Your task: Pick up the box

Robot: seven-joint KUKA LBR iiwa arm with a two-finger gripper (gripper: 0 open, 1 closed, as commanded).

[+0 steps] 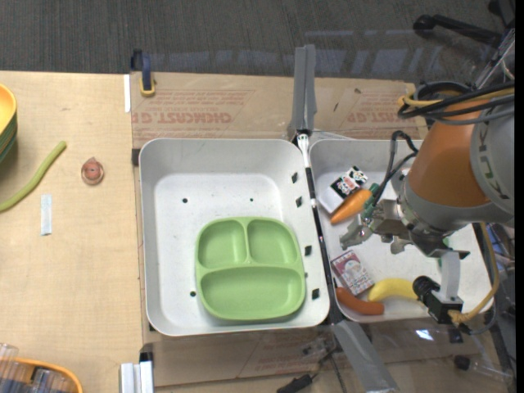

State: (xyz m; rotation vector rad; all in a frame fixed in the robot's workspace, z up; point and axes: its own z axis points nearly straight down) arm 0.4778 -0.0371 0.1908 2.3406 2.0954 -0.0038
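Writing: the brown cardboard sheet (246, 105) under the bins carries red print seen upside down and mirrored; it looks like "CHEMCAST GP", though I cannot be sure of the letters.
Box: a small flat pink-and-white printed carton (352, 271) lies in the right white plastic bin (327, 158), near its front left part; the print on it is too small to read.
Second packet: a small black-and-white printed card packet (347, 182) lies in the same bin toward the back, lettering unreadable.
Claw: the grey metal two-finger gripper (366, 223) hangs over the right bin, between the packet and the box, beside the orange plastic carrot (349, 205); whether it is spread or pressed together cannot be told, and nothing shows in its grasp.
Near the box: a yellow toy banana (395, 288) and a red-orange sausage-shaped piece (359, 302) lie just in front of it.
Left bin: the left white plastic bin (164, 170) holds a green three-part plastic plate (249, 267).
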